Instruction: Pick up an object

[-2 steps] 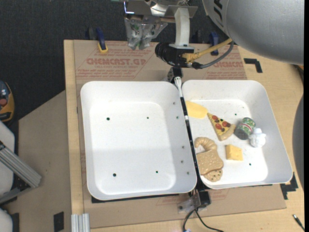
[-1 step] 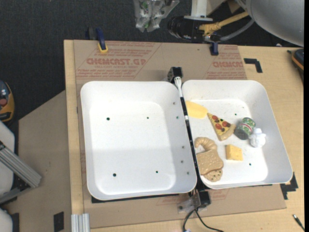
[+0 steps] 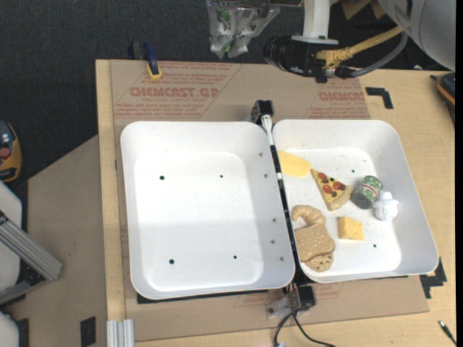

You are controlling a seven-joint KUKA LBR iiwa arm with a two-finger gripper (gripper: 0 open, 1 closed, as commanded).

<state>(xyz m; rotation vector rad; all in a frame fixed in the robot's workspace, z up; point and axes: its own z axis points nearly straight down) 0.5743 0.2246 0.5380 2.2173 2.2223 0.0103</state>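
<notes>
The right bin (image 3: 405, 259) holds several toy food pieces. A flat yellow piece (image 3: 293, 165) lies by the divider, with a pizza slice (image 3: 330, 188) beside it. A green can (image 3: 369, 190) and a small white object (image 3: 387, 209) sit toward the right wall. A cheese cube (image 3: 351, 228), a croissant (image 3: 307, 214) and a brown toast slice (image 3: 315, 243) lie nearer the front. My gripper (image 3: 231, 38) hangs high at the top of the view, beyond the far edge of both bins. It is open with nothing between its clear fingers.
The left bin (image 3: 134, 194) sits beside the right one, and a black clamp (image 3: 262, 110) marks the shared edge at the back. The bins rest on a cardboard sheet (image 3: 181, 89). A blue and yellow clip (image 3: 152, 63) stands at its back left.
</notes>
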